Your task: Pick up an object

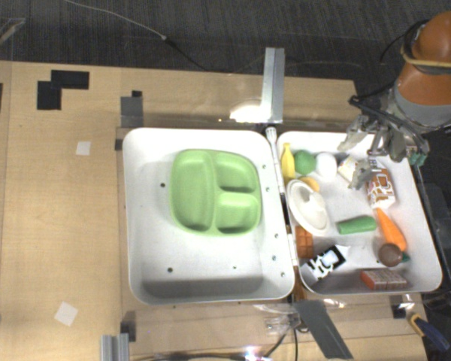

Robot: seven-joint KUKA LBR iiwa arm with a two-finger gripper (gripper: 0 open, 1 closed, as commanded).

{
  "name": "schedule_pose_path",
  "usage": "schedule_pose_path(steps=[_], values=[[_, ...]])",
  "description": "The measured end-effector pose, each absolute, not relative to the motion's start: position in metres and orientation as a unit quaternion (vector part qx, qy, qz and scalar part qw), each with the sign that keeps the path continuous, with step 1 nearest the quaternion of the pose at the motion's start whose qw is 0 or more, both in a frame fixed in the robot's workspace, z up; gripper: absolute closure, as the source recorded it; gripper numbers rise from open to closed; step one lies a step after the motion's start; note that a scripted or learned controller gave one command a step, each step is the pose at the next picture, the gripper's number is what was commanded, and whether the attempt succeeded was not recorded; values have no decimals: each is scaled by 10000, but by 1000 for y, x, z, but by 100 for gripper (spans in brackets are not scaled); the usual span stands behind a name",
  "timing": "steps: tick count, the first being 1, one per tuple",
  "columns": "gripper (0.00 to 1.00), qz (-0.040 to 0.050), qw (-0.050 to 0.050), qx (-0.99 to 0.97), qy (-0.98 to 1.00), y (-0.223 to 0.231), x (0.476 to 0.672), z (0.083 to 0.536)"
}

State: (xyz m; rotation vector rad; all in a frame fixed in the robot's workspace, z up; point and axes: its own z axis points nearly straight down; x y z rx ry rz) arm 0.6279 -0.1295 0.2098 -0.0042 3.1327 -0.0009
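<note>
My gripper (374, 153) hangs over the back right part of the right bin (428, 235), below the arm's orange band. Just in front of it lies a small white and orange carton (380, 188), with a white item (348, 171) to its left. The same bin also holds a yellow banana (287, 162), a green ball (305, 162), a white bowl (308, 206), a green block (356, 224), a carrot (391, 232), a brown ball (389, 255), a reddish box (383, 279) and a black-and-white item (325, 262). I see nothing held in the gripper.
The left bin (146, 224) holds a green divided plate (214, 191). A metal post (273, 85) stands behind the ridge where the two bins meet. Bare wooden benchtop (52, 216) extends to the left.
</note>
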Motion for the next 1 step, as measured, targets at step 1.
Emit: schedule_pose_path(steps=[1], values=[[0, -15, 74, -570, 9983, -172, 600, 98]])
